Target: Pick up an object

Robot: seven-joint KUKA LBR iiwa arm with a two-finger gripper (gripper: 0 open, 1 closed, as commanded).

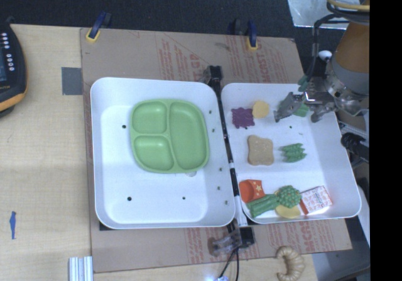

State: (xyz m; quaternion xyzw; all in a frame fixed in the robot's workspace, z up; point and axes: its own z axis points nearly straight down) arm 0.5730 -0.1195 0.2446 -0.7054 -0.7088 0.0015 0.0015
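My gripper [302, 109] hangs over the back right part of the right bin [336, 166], with the arm coming in from the right. A small green piece [301, 110] shows between its two grey fingers, which close on it from both sides. Below it in the bin lie a purple piece [242, 117], a yellow piece [260, 109], a tan bread slice [260, 150] and a green pea pod [293, 152]. At the bin's front sit a red piece [250, 189], a broccoli [287, 195], a yellow piece [287, 212] and a red-and-white packet [316, 199].
The left bin [103, 166] holds a light green divided plate [169, 135]. A tan curled piece [290, 262] lies on the cardboard in front of the right bin. A control pendant [9, 66] rests at the bench's left edge. Clamps stand at the cardboard's back edge.
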